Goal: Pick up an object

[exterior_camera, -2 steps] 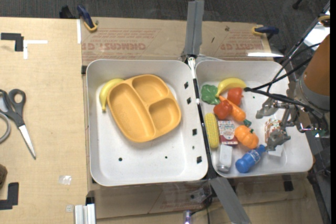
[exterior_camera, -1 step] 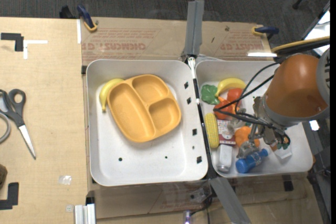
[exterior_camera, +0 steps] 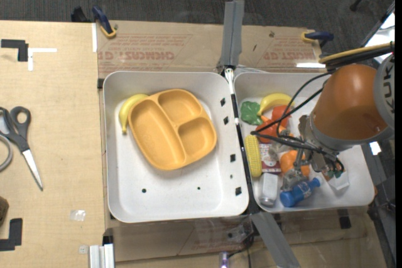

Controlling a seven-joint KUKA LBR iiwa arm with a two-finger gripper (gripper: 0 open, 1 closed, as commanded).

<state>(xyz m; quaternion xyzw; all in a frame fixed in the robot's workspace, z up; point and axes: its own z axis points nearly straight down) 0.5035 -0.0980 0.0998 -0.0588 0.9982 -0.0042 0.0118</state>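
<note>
Orange-banded wrist housing [exterior_camera: 348, 103] of my arm sits closest to the lens and hangs over the right white bin [exterior_camera: 358, 194], covering much of its contents. My end effector [exterior_camera: 314, 163] lies below it among cables, low over the pile; whether it is open or closed I cannot tell, and nothing can be confirmed between its parts.

Camera view, right bin, counted: one yellow plastic banana [exterior_camera: 274, 100] at the far wall; one green toy pepper [exterior_camera: 250, 112] just beside it; one yellow corn cob [exterior_camera: 253, 155] along the left wall; one blue plastic bottle [exterior_camera: 299, 192] near the front; one clear plastic bottle [exterior_camera: 269, 188] beside that. Orange and red pieces lie under the cables, too obscured to count.

Left white bin [exterior_camera: 125, 198], counted: one orange three-compartment plastic plate [exterior_camera: 173, 128], with one second yellow banana [exterior_camera: 129, 110] touching its left rim.

On the wooden counter [exterior_camera: 50, 103], well apart from both bins: one pair of grey-handled scissors [exterior_camera: 22, 141].

Progress, as a judgement: the pick is not done. No object is seen lifted clear of either bin; every counted item rests on a bin floor. What remains is securing one item from the right-hand pile, most likely near the orange pieces, and raising it.
</note>
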